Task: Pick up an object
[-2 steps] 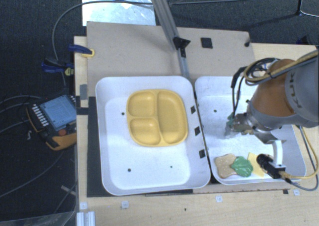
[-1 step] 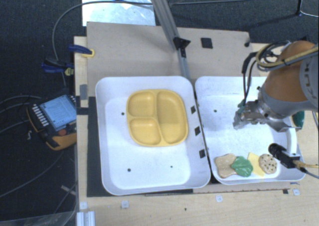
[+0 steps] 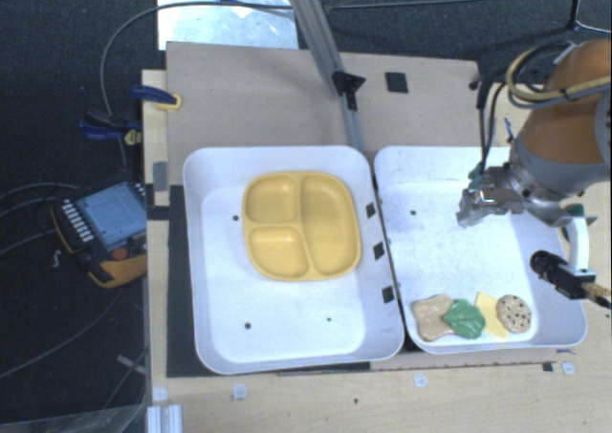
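Note:
Along the near edge of the right bin point(image 3: 421, 240) lie a tan toast-shaped piece point(image 3: 430, 315), a green leafy piece point(image 3: 465, 318), a yellow slice point(image 3: 491, 311) and a round speckled cookie point(image 3: 514, 313). My gripper point(image 3: 475, 206) hangs over the bin's right middle, well above and behind these pieces, with nothing seen in it. The grey and orange arm point(image 3: 564, 125) comes in from the right.
The left bin point(image 3: 215, 288) holds a yellow three-part plate point(image 3: 301, 226). A metal pole point(image 3: 316, 25) slants across the back of the bench. Clamps, cables and a handheld device point(image 3: 105, 230) lie off the bench's left side.

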You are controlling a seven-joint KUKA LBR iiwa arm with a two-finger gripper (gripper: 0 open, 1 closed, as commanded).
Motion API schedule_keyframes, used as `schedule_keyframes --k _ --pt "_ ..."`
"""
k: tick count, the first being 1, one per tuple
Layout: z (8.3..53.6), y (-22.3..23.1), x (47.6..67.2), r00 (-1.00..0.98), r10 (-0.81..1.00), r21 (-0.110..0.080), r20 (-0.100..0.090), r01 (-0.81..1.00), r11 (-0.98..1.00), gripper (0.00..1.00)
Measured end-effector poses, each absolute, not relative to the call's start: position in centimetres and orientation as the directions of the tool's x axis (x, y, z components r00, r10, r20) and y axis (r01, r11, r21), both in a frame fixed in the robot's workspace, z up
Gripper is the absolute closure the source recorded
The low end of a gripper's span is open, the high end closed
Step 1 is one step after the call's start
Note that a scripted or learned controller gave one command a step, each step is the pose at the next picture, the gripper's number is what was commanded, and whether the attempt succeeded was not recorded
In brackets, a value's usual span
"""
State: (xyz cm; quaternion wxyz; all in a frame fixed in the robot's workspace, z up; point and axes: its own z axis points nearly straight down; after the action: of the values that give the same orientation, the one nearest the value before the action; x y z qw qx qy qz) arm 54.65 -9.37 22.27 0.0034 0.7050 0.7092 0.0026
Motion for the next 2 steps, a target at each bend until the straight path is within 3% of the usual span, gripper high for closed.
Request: schedule_keyframes --k 1,2 --pt "23.9 -9.4 54.8 -0.005 1.0 0.004 0.0 1.0 0.005 1.0" --pt "22.7 -4.4 55.8 -0.01 1.0 0.001 0.002 1.0 0.01 1.0"
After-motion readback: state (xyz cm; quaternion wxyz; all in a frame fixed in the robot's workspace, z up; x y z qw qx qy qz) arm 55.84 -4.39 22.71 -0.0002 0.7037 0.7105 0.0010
